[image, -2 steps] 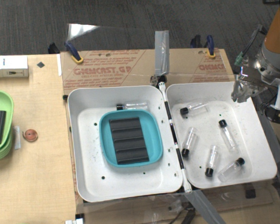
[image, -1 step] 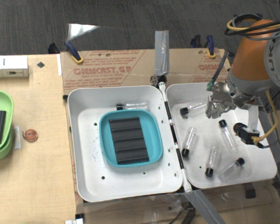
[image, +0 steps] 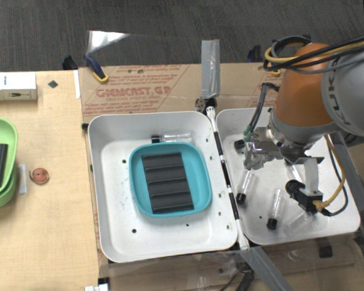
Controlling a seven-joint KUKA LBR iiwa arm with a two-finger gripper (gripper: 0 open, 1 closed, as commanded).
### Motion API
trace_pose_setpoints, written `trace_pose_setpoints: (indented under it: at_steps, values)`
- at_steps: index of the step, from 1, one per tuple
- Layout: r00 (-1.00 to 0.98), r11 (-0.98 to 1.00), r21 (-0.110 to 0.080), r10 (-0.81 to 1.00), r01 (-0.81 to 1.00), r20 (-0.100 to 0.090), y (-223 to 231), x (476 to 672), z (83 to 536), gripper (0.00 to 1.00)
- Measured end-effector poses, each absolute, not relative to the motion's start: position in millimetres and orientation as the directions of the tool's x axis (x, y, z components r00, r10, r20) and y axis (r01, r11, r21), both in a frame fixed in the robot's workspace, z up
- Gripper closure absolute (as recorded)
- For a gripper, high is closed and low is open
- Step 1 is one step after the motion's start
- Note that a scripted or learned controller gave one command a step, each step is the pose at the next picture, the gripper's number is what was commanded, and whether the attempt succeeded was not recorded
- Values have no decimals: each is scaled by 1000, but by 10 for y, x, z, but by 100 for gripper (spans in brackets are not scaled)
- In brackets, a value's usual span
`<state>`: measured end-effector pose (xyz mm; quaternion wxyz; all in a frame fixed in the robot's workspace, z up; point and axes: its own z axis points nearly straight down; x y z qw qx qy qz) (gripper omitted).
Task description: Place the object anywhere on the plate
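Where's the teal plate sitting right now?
The teal plate lies in the middle of the left white bin, holding a black ridged insert, with a clear vial just behind it.

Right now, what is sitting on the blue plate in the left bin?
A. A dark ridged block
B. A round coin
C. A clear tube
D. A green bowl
A: a dark ridged block lies flat on the blue plate; clear tubes lie in the right bin.
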<state>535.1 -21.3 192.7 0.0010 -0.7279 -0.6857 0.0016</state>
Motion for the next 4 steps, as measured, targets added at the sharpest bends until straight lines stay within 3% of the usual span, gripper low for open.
trace_pose_setpoints:
  at_steps: [1, 2, 3, 4]
  values:
    - [60, -60, -3, 998, 998, -1, -217, 5351, 1927, 0]
    - [121, -121, -2, 993, 993, -2, -738, 5179, 2812, 0]
    - [60, -60, -2, 998, 998, -3, -1320, 5625, 4406, 0]
    - [-99, 99, -2, 995, 995, -2, -2195, 6195, 4403, 0]
